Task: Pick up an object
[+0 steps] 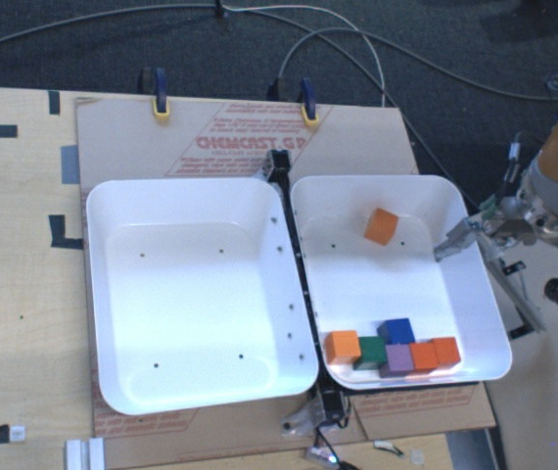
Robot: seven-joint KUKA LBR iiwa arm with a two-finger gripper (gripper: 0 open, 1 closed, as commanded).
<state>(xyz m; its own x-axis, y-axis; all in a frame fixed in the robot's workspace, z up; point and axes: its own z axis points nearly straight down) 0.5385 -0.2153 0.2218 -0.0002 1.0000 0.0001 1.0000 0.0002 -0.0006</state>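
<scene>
the gripper (pixel 452 244) hangs at the right rim of the right bin (pixel 475 292), reaching in from the arm at the frame's edge; its grey fingers blur into one slanted sliver, so whether it is open or closed cannot be told, and nothing shows between them. the nearest object to it is a lone orange cube (pixel 382 225), tilted, lying on the bin floor a little to the gripper's left and slightly farther back, apart from it. well below the gripper, along the bin's near wall, sits a tight cluster of blocks: an orange block (pixel 342 345), a green block (pixel 369 352), a blue block (pixel 395 330), a purple block (pixel 398 359) and what looks like a pair of orange blocks (pixel 435 354) touching one another. across the dark divider, far left of the gripper, lies the left bin (pixel 98 262). both bins rest on a cardboard sheet (pixel 240 140) clamped to the worktop (pixel 15 292).
</scene>
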